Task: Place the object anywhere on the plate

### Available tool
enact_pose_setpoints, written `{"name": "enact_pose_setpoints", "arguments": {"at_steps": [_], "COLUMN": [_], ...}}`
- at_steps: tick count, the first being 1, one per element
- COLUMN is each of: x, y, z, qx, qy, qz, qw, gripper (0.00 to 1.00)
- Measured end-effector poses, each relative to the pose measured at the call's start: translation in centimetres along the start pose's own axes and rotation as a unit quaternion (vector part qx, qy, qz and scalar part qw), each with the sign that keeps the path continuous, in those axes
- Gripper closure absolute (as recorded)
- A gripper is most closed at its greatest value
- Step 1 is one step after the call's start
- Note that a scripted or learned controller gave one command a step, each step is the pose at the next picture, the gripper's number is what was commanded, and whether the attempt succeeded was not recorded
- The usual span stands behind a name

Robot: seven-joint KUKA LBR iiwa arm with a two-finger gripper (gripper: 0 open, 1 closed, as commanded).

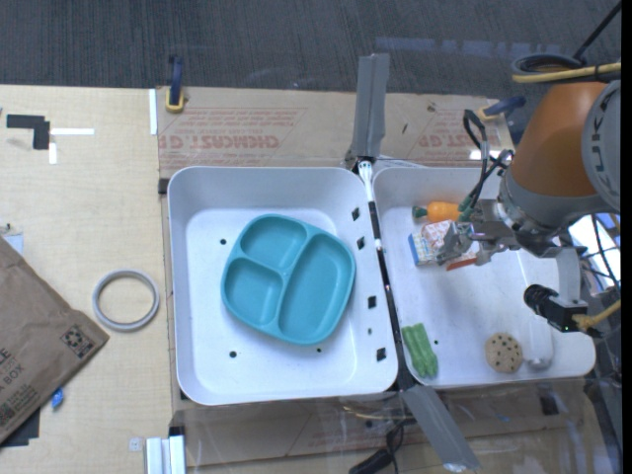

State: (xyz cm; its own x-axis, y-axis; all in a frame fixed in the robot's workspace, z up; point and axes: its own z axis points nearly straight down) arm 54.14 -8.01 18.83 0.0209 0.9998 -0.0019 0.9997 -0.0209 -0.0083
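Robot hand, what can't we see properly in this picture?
- Gripper, camera view: its fingers blend into the small colourful packet, so open or shut is unclear.
- Packet: too small to read its print.
- Orange thing: partly behind the packet; kind unclear.
- Right bin: the arm covers its far right part.
- Cardboard box: cut off by the left edge.

We see a pale wooden surface [79, 205] bearing a tape roll [125, 298] and cardboard box [35, 349], dark grey floor [247, 18] beyond.
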Motion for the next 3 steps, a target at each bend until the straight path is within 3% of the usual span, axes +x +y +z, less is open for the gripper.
{"name": "enact_pose_setpoints", "arguments": {"at_steps": [1,2,3], "x": [7.1,15.8,15.8], "y": [-0.5,1.9,1.9], "z": [0.0,0.0,-0.1], "qx": [0.000,-0.001,-0.001], "qy": [0.000,-0.001,-0.001], "qz": [-0.104,-0.217,-0.217], "qw": [0.9946,0.9762,0.9762], "gripper": [1.00,1.00,0.00]}}
